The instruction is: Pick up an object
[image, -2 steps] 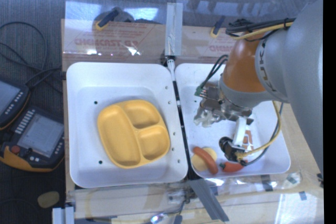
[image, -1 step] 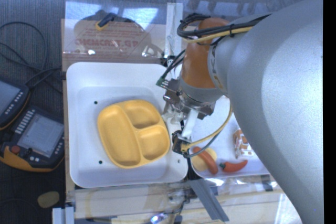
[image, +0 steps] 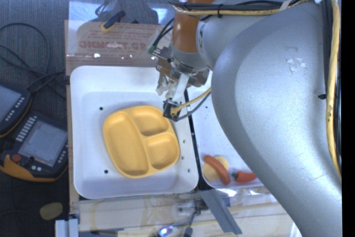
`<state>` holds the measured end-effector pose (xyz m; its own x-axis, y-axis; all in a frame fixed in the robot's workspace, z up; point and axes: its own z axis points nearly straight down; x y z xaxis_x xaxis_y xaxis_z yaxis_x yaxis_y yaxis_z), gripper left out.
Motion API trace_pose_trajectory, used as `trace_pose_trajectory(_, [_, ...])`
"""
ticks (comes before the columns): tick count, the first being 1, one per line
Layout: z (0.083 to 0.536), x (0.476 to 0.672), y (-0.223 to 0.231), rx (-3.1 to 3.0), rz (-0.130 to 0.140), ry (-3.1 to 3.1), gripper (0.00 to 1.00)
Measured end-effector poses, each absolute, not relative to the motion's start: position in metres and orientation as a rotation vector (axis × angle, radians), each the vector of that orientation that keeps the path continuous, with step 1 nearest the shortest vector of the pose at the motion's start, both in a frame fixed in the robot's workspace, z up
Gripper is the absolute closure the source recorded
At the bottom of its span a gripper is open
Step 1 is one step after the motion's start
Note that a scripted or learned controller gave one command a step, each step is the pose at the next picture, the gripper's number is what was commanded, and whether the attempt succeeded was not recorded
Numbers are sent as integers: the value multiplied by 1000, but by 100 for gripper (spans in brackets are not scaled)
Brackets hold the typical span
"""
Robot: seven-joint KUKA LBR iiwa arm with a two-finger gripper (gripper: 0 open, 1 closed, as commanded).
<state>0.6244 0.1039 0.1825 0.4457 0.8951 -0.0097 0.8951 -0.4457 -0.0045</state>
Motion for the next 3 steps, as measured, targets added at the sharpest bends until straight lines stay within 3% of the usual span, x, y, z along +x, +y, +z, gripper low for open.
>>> trace_pose_trajectory(1, [142, 667, 112, 2869, -16, 1274, 100])
trace_pose_trajectory(2, [179, 610, 86, 3104, -15, 479, 100])
trace_pose_trajectory(3, [180, 532, 40, 3117, -16, 355, 100])
